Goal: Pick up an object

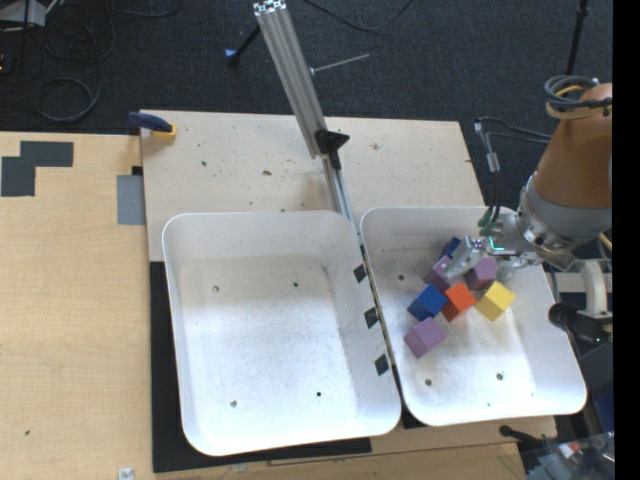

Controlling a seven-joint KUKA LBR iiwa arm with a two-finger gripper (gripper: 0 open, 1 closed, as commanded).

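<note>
The arm (575, 168) reaches in from the right and comes down over the right bin (500, 393), with its pincer (468, 260) low among a cluster of small blocks near the middle of that bin. Whether the pincer is open, closed or gripping anything cannot be told: its tip is small and mixed in with the blocks around it. Close against the tip lie a purple block (443, 268) and a mauve block (484, 271), with a bit of a dark blue piece (452, 245) just behind them. Just in front sit an orange block (459, 299), touching a blue block (428, 303) on its left, and a yellow block (494, 300) on its right. A second purple block (425, 337) lies a little nearer the camera, apart from the tip. The left bin (200, 268) stands beside it on the counter (230, 158), and a slanted metal rail (295, 73) rises behind the two bins.
</note>
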